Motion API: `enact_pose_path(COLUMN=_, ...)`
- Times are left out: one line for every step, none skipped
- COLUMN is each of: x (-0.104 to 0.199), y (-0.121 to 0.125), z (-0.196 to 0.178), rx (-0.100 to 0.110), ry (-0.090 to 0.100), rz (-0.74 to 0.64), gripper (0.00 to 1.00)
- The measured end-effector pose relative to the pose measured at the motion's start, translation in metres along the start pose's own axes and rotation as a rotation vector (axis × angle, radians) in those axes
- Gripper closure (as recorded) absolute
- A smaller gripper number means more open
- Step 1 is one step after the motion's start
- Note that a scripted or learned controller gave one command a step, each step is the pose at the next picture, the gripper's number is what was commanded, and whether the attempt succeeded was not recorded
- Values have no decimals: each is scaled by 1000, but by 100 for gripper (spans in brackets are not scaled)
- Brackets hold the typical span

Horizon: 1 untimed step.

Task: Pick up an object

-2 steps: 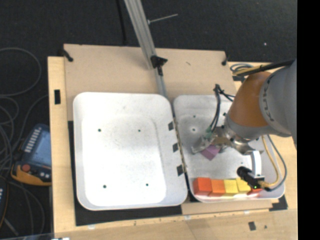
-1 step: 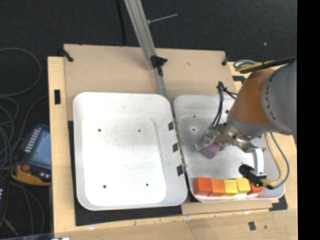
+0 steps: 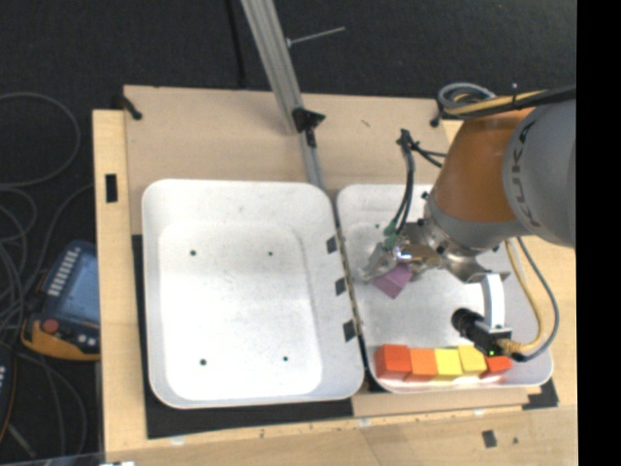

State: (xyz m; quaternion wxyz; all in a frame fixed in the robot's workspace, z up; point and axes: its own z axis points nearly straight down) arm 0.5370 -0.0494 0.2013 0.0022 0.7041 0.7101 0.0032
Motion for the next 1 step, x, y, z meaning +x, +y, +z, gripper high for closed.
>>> enact_pose_path(x=84, y=-8, z=5, rx=8, ry=2, rz=-3, gripper=100)
